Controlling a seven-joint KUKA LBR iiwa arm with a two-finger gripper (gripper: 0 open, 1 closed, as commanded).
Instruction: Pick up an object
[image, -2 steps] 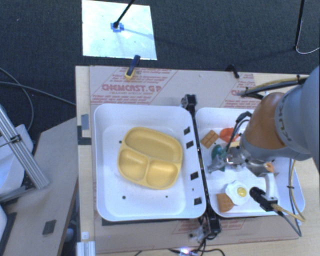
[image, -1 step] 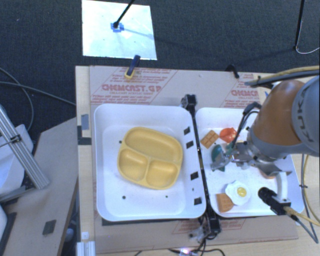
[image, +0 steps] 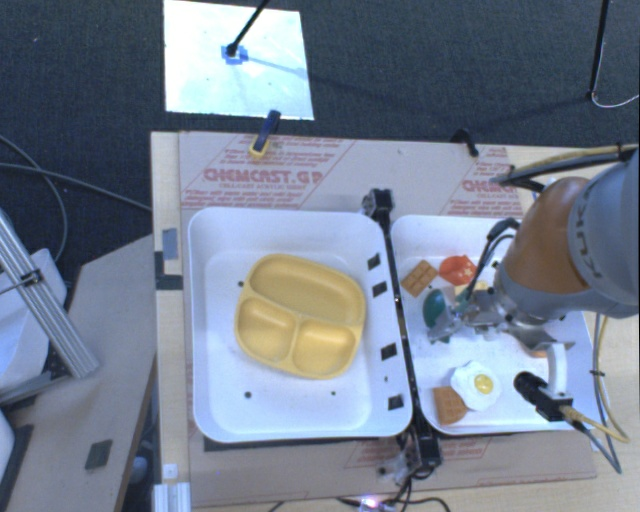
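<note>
The tool (image: 447, 323) hangs low over the middle of the right bin (image: 410, 232), reached in from the right, and the grey arm (image: 560, 255) with its orange band covers much of that bin's right half. Whether the tool is wide or narrow cannot be told from this slant. The things to pick all lie in that bin. A dark green toy (image: 433, 306) sits just beside the tool's tip on its left, a red toy (image: 457, 268) and a tan waffle square (image: 420, 275) lie above it toward the far wall, and a fried egg (image: 474, 384) touches a brown toast piece (image: 450, 405) near the front wall. The green, red and waffle pieces crowd close together, with little bare floor between them. A patch of open white lies between the tool and the egg. The left bin (image: 205, 300) holds a yellow divided plate (image: 298, 315) with bare margin all round it. The bins meet along a dark seam (image: 395, 300). A blue and yellow clamp (image: 265, 133) grips the worktop's (image: 290, 177) far edge.
</note>
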